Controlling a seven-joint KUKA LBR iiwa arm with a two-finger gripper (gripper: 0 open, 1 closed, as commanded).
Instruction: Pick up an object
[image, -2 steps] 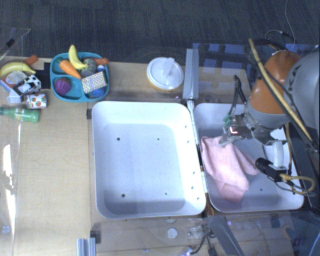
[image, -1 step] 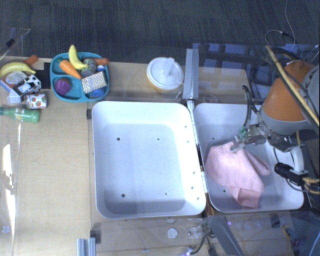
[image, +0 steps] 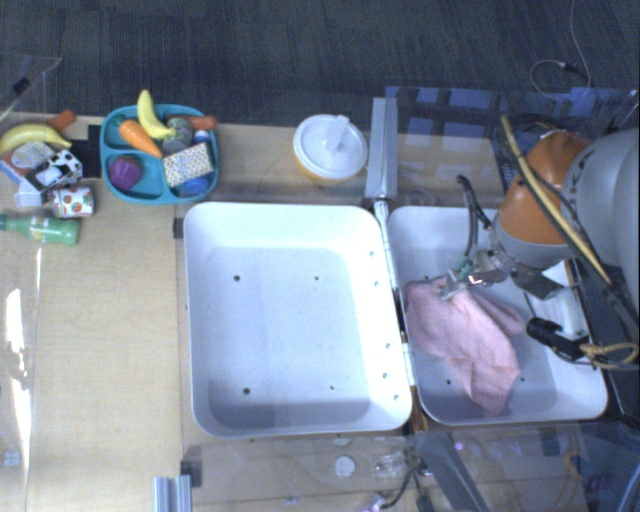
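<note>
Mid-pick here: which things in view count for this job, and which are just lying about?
For the job:
- crumpled pink cloth in the right white bin
- the arm's hand, down at the cloth's upper edge

Lying about:
- left white bin
- blue divided tray of toy food
- round white lidded tub
- yellow banana
- green bottle

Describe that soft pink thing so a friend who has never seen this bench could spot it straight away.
Start at the two shallow white bins side by side and take the right bin, the one the grey arm reaches into. The pink cloth lies crumpled on its floor, just below the gripper. It is the one soft, pink thing there, set against hard white plastic.
</note>
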